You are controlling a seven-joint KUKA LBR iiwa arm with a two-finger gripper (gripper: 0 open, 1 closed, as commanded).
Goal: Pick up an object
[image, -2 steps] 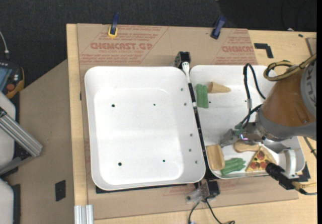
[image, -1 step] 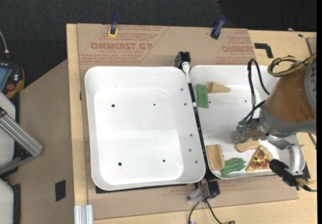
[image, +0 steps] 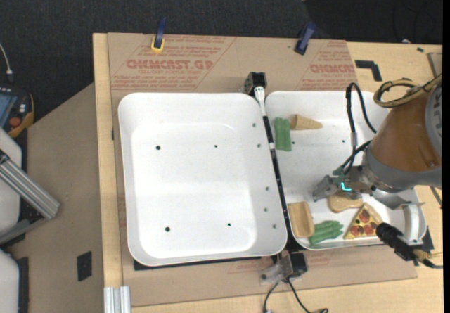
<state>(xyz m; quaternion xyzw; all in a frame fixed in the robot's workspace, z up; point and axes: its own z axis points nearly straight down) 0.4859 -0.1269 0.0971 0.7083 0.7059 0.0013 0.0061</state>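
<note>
Right bin [image: 309,102] — pizza slice [image: 363,223], green bean [image: 325,232], bread [image: 301,219], cone [image: 305,122]

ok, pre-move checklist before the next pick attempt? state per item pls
1. Pickable items in the right bin: ok. Green block, cone piece, tan slab, green bean-like piece and pizza slice are all there.
2. Gripper over the right bin: ok, above its lower half.
3. Nearest target: ok, a tan piece lies just below the gripper.
4. Object between the fingers: cannot tell, the wrist hides them.
5. Clutter near target: not ok, the pizza slice, bean-like piece and slab crowd the near corner.
6. Cable across the bin: cannot tell whether it is clear of the path.
</note>
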